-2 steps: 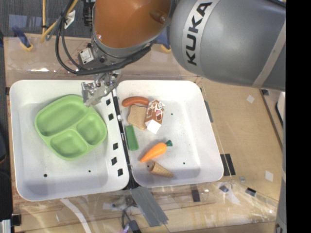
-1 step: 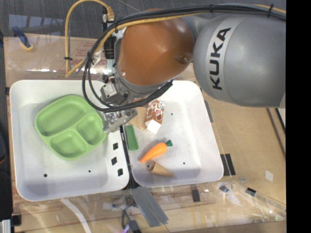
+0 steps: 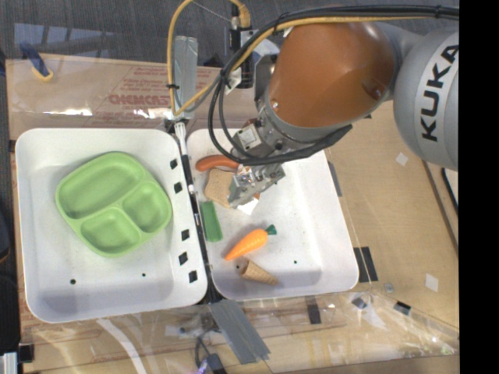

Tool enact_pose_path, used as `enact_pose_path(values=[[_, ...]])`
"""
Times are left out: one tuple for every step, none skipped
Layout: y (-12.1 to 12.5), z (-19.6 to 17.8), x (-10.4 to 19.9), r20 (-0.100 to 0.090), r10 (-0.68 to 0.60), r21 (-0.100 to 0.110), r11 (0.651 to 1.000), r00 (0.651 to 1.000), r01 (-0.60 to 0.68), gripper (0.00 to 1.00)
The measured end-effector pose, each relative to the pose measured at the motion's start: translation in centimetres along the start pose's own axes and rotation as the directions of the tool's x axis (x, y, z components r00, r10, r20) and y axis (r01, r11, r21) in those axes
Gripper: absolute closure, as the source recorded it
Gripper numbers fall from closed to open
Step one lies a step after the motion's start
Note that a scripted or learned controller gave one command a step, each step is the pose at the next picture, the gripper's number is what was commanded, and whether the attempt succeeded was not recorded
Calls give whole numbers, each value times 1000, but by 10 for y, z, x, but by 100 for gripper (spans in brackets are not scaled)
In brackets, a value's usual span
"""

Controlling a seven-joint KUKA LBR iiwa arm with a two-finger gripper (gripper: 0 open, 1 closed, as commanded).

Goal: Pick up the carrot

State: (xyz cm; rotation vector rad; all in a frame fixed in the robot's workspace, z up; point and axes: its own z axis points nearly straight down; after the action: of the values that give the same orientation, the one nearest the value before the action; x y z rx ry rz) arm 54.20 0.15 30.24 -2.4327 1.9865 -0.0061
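At the left of the frame you see the left bin (image 3: 39,232), and in it a green divided plate (image 3: 113,202) with three compartments, lying toward the bin's upper middle. Move right past the taped seam between the bins and you reach the right bin (image 3: 327,240). Along its left wall lies a small green stick-shaped piece (image 3: 211,220). Above that, near the bin's upper left, an orange-red sausage-shaped piece (image 3: 215,163) sits just beside a tan bread-like piece (image 3: 217,188). The carrot (image 3: 249,242), orange with a green top, lies in the lower middle of the right bin, tilted with its green end up and to the right. Just below it lies an ice cream cone (image 3: 256,271). The gripper (image 3: 251,184) hangs over the bread-like piece, above and apart from the carrot; you cannot tell how its jaws are set. The arm's orange band (image 3: 331,68) fills the upper right.
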Motion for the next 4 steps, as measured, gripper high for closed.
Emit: enact_pose_path(values=[[-54,105,-27,9,-132,-13,991,991,132,100],[-44,88,45,2,57,-4,998,998,-57,100],[68,77,6,3,-75,-5,997,997,75,100],[56,59,-54,4,-6,-2,1000,1000,6,100]])
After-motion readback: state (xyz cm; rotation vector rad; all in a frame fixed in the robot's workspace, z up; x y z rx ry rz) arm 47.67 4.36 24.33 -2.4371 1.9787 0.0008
